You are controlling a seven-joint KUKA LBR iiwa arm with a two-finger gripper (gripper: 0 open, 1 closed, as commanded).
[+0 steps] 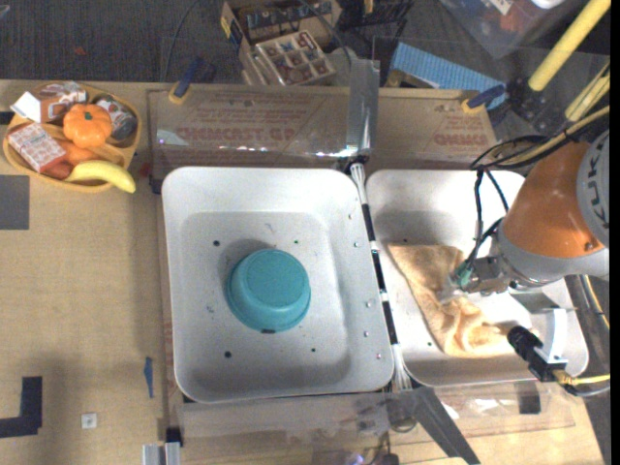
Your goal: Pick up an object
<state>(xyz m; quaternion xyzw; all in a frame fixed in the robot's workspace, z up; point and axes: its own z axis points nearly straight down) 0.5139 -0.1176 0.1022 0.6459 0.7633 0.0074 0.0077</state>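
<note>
A teal bowl [269, 289] lies upside down in the middle of the left bin [194, 201]. A crumpled tan cloth [426, 269] lies in the right bin [407, 197], running from its middle down to the front. My gripper [459, 285] is low over the cloth's middle, its tip at or in the folds. The grey arm with its orange band [552, 216] reaches in from the right and hides the right part of that bin.
A basket [19, 148] of toy fruit and boxes with a banana [102, 173] sits at the bench's far left. Cardboard walls [252, 124] stand behind both bins. A black cable [481, 201] loops over the right bin. Clutter lies beyond the bench.
</note>
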